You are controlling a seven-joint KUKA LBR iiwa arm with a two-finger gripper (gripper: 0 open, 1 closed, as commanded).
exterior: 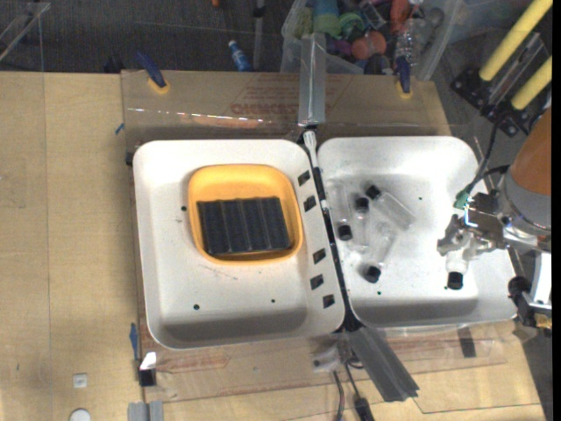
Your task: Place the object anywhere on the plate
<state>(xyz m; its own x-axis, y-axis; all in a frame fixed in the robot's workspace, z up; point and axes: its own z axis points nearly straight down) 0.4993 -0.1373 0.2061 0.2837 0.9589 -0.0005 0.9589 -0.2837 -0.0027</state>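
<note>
A wooden bench holds two shallow white bins side by side, split by a divider that serves as the landmark here.

Left of the divider, the left bin carries an orange plate near its middle. A dark ribbed block lies on the plate and covers most of its floor, so bare orange shows mainly along the rim. The plate is likely centred there so that it is an easy target.

Right of the divider, the right bin holds several small clear objects with black caps, scattered just beside the divider. They are see-through and pale against the white bin, so their outlines and number are hard to make out. Which one is meant for the plate cannot be told.

Far right of the divider, the grey arm is cut off by the picture's edge. Its gripper hangs over the right bin's far side, well apart from the clear objects. Whether its jaws are parted or closed cannot be told, and nothing can be made out between them.
</note>
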